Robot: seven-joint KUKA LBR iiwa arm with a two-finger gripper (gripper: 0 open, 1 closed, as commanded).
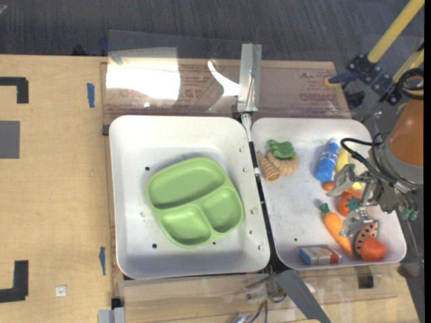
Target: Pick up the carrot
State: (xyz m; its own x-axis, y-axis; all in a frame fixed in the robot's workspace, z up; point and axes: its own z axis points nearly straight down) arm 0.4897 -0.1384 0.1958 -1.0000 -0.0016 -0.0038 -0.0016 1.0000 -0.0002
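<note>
Wooden bench (47, 200); two white bins (128, 140)

The gripper (355, 197) hung low over the right bin (289, 200), just above the carrot (334, 229) (orange, lying slantwise); a green divided plate (195, 200) sat in the left bin (128, 180).
</note>
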